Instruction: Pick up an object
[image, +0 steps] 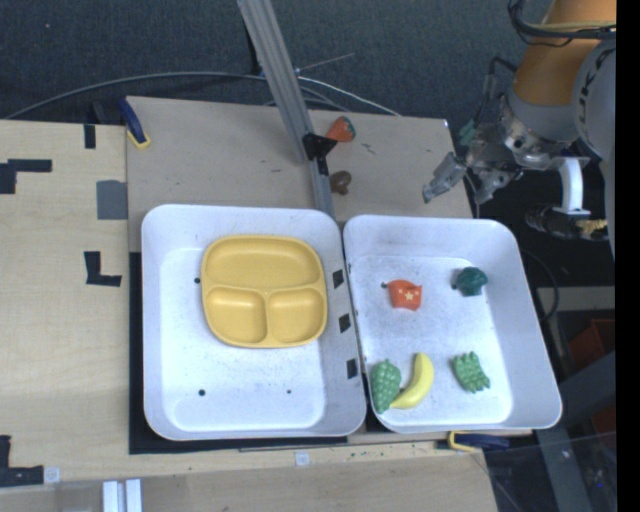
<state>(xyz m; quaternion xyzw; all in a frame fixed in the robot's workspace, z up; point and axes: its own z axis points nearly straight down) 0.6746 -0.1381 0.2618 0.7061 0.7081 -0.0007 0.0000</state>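
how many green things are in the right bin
3: a dark green piece near the far right side, a leafy one at near right, and a green bunch touching the banana.

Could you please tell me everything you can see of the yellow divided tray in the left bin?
The yellow tray looks like moulded plastic, matte, with rounded corners. It has three compartments: one wide one along the far side and two smaller ones side by side along the near side. It lies flat, right side up, slightly turned, in the far half of the left bin, resting on the bin's floor. Nothing lies in it.
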